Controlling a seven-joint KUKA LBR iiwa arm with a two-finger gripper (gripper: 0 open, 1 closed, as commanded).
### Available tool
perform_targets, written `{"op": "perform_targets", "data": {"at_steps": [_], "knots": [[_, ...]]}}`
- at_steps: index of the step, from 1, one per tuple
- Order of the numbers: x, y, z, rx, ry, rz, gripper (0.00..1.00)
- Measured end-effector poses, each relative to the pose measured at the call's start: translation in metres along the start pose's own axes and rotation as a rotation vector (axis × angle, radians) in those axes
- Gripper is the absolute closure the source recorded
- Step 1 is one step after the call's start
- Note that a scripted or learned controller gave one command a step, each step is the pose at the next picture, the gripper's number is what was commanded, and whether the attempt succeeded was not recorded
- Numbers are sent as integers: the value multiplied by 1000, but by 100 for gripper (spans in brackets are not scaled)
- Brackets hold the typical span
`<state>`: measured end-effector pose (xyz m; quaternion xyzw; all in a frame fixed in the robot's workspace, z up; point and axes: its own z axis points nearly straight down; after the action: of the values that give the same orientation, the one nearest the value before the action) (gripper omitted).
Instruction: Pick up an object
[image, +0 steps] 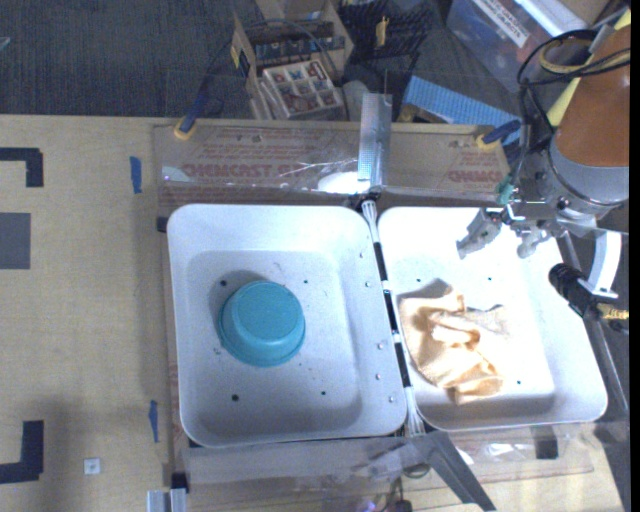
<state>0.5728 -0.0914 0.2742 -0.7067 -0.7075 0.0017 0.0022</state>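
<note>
On the left, a blue bowl is sitting upside down in the left bin, well apart from me, and I am not reaching for it. In the right bin a crumpled tan cloth is lying toward the front, against the divider. I am hovering my gripper above the bin's back half with its fingers spread and holding nothing, so I am judging this as the approach step, and next I am needing to shift forward over the cloth, drop onto its bunched middle and close.
</note>
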Motion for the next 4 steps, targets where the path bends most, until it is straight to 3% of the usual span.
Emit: {"op": "perform_targets", "data": {"at_steps": [1,2,3,4], "knots": [[-8,13,142,-1,0,18,0],[-22,7,106,-6,-2,-387,0],[0,27,86,-5,-2,-220,0],[-29,-15,186,-13,-1,-218,0]]}}
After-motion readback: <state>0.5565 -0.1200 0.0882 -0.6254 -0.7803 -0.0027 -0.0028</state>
